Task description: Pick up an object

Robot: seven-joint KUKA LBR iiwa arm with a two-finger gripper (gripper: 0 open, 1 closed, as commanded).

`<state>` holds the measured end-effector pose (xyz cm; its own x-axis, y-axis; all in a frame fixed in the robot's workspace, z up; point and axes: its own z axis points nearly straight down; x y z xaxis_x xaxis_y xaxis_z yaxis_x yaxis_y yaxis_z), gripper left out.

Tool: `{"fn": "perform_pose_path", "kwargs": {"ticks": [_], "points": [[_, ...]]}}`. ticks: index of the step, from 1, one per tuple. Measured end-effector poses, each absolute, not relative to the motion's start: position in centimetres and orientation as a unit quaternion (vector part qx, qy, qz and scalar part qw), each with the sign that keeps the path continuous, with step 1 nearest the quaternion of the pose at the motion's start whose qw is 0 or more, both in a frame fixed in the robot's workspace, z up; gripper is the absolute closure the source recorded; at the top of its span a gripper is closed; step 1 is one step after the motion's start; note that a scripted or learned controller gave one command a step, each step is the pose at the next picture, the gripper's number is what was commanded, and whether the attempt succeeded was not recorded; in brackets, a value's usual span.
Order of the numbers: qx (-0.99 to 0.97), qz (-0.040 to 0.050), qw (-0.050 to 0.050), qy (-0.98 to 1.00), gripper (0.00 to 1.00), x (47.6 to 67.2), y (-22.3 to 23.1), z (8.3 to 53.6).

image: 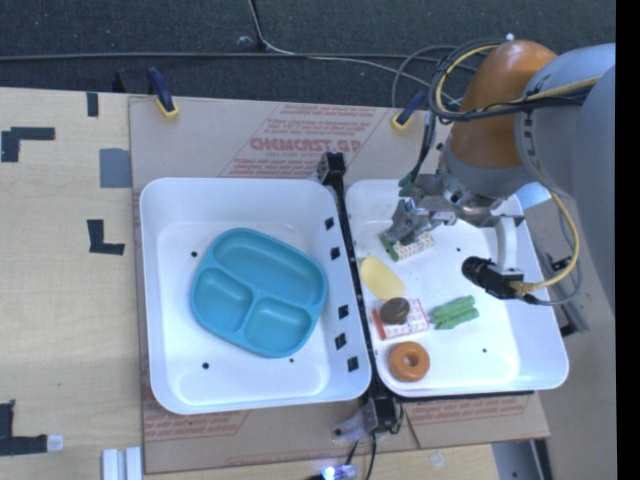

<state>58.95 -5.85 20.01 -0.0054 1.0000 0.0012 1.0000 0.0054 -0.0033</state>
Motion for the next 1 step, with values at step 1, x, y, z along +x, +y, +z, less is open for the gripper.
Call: {"fn": "perform_pose_path", "kwargs": {"ticks": [1], "points": [[-0.705,0.0013,0.002,-0.709,1.0,57.18,-1.27,19.27]]}}
